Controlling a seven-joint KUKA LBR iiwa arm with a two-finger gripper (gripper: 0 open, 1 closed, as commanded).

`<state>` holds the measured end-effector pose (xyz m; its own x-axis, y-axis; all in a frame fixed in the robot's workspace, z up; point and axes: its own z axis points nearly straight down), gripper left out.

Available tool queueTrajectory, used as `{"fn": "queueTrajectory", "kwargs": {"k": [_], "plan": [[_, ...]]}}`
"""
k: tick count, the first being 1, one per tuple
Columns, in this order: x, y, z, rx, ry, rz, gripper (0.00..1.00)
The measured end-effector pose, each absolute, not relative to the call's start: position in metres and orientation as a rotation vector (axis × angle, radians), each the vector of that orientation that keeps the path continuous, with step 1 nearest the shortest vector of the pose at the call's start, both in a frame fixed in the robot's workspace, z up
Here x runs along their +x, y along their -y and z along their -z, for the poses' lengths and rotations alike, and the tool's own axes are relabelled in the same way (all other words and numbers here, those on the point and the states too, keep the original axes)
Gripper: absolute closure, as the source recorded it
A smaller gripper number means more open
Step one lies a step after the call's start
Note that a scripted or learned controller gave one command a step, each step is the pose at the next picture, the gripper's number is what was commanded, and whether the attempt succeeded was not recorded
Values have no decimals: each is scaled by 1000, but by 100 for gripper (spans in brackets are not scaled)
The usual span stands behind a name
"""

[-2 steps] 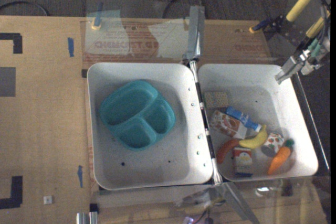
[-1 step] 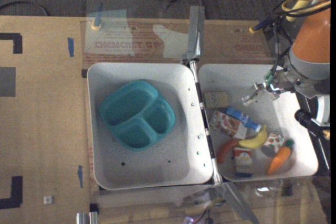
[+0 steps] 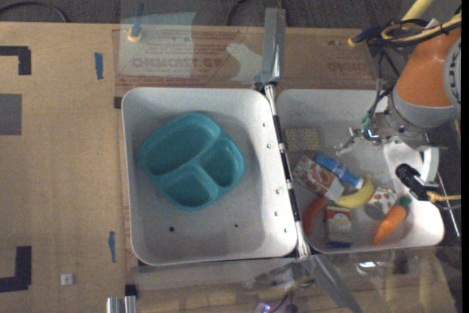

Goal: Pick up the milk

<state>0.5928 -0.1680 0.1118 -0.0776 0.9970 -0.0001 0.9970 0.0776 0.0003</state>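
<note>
The tool (image 3: 364, 130) is hovering over the right bin (image 3: 322, 102), grip unreadable; the milk (image 3: 316, 178) is lying among toys, awaiting pickup.

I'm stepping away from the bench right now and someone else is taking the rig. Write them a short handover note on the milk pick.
Gripper: over the upper part of the right bin, above the pile; nothing visibly held, and its state is unclear from this angle.
Milk: the likely one is the small carton lying tilted in the right bin beside the blue bottle and banana; a second small carton stands near the front wall, so check the label.
Left bin: holds the teal divided plate.
Done: no pick yet.
Left: descend, grasp the milk, lift.
</note>
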Motion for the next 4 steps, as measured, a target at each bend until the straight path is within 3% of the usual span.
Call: {"fn": "queueTrajectory", "kwargs": {"k": [1, 2, 3, 4], "plan": [[657, 108, -87, 2129, -2302, -4, 0], [668, 45, -297, 1994, -2423, -2, 0], [479, 40, -200, 2000, -2425, 1, 0], [522, 128, -213, 2117, -2319, -1, 0]]}}
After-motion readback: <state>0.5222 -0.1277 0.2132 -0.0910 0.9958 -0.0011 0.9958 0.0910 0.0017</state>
